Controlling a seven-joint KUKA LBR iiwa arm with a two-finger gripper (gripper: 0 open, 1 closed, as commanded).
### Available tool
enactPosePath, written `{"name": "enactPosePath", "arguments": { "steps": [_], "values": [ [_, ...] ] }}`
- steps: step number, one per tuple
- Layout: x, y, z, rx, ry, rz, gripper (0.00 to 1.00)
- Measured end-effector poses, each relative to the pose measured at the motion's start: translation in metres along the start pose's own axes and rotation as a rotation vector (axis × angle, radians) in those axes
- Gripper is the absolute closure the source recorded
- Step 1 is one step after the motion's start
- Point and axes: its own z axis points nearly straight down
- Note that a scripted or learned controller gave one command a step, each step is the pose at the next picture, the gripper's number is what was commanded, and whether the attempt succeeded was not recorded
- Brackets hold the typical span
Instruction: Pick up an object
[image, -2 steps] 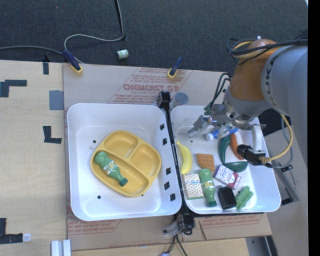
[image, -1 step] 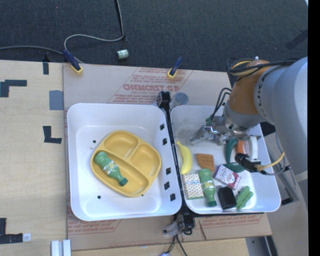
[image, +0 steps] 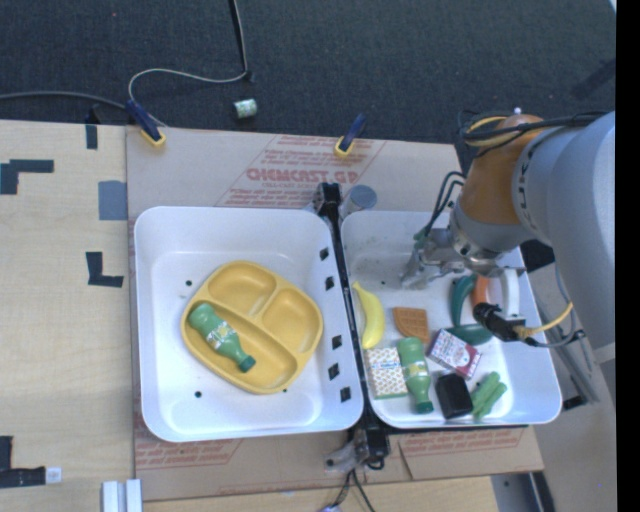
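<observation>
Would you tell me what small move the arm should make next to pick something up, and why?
Probably lower the gripper toward the banana. The gripper hangs over bare floor in the right bin with nothing between its fingers, and the banana lies just below-left with some room around it.

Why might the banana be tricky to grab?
The banana looks smooth and curved, so it may slip or twist between fingers. It lies right against the bin wall, leaving little room on that side. It looks like a toy, probably light and stiff.
</observation>
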Motion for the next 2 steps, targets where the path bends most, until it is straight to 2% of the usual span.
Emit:
{"name": "enactPosePath", "arguments": {
  "steps": [1,2],
  "values": [
    [-0.0269,0.0499,-0.0401,0.000,0.001,-0.001,1.00],
    [-0.0268,0.0493,-0.0391,0.003,0.001,-0.001,0.00]
  ]
}}
